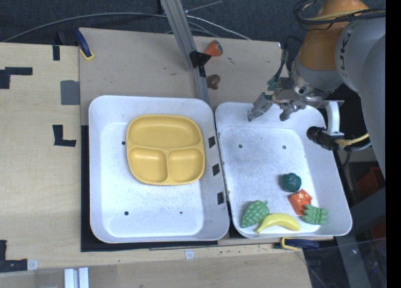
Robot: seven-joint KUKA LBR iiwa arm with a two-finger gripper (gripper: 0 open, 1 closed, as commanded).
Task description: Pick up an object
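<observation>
1. Gripper (270,110) is seen above the far rim of the right bin (250,155), at the end of the grey arm (369,61) w/ orange band (326,36). Two fingers are spread apart, w/ nothing between them: released.
2. All pickable objs are grouped in the right bin's near corner, well apart from the gripper, at the opposite end of the bin from it.
3. Dark green round obj (290,181) is the nearest of the group to the gripper, though a wide stretch of bare bin floor lies between them.
4. Orange-red obj (299,200) is placed just beyond it, touching a small green leafy obj (314,215).
5. Green grape bunch (254,213) lies by the near rim, further toward the left bin; banana (279,222) is touching or just beside it.
6. Banana's long axis runs roughly along the near rim, crosswise to the line from gripper to banana; its curve bows up toward the gripper.
7. Grape bunch is tapered toward the near rim.
8. Left bin (106,174) sits beside the right one & holds a yellow divided tray (166,149), w/ the large compartment on the far side.
9. Bins rest on a light wooden bench (37,155) marked w/ black tape bits; a grey pole (178,17) rises behind the bins; dark floor & cables are seen beyond.
</observation>
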